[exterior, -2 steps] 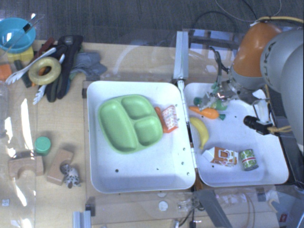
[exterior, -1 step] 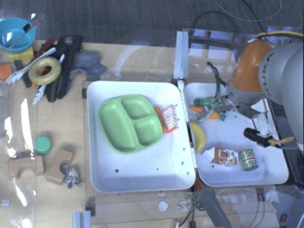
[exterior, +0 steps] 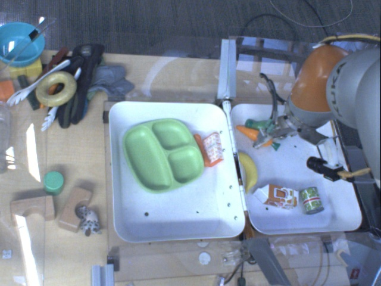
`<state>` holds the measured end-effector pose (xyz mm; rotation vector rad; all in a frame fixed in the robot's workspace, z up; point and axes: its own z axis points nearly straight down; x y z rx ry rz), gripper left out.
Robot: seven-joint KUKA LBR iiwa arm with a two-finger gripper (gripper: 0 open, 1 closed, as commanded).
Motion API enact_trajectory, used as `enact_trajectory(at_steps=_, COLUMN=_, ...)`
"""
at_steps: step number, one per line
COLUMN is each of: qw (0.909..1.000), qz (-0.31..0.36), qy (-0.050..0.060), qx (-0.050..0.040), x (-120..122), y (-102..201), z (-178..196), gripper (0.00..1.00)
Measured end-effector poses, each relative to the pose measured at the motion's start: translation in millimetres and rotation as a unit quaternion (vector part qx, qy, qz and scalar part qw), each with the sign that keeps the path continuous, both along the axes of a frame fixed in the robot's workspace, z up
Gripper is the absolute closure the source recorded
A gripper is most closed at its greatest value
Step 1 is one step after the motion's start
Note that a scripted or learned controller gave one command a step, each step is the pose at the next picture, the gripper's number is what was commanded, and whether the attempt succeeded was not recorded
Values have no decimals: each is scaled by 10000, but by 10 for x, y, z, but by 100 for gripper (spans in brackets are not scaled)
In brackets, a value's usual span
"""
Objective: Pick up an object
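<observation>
On the bench left of the bins: blue bowl (exterior: 19, 42), yellow tape roll (exterior: 56, 88), green cap (exterior: 54, 182), wooden blocks (exterior: 53, 208), black glove (exterior: 80, 91).

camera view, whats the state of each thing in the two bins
green divided tray: upright, flat in left bin
snack packet: lying against the tray's right edge
banana: lying at right bin's left wall
carrot: lying by the end effector
small carton: on its side
green can: tipped over
</observation>
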<state>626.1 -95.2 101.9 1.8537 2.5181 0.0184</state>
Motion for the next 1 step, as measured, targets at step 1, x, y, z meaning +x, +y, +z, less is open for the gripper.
enact_trajectory(at_steps=1, qw=9999, qz=167, qy=37, qx=-13, x=448, y=159, z=861, gripper=100)
